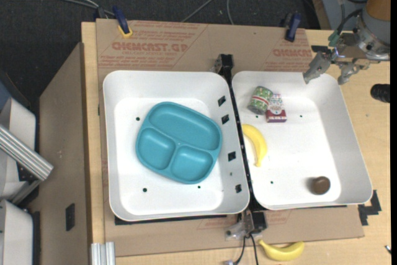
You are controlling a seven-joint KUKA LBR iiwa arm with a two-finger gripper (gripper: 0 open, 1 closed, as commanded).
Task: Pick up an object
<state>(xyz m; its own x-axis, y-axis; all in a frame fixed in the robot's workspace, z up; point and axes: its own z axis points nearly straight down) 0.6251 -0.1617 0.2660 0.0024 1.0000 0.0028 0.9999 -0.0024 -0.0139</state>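
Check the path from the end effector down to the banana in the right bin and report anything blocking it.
Nothing visible blocks it. The end effector hangs open over the right bin's far right corner. The banana lies by the bin's left wall. The green packet and red box lie beyond it, apart from it.

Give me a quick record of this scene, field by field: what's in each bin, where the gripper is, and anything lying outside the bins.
left bin: blue divided plate
right bin: green crumpled packet, small red box, banana, brown round object
gripper: above the right bin's far right corner, fingers open, holding nothing
outside bins: second banana at the bench's near edge
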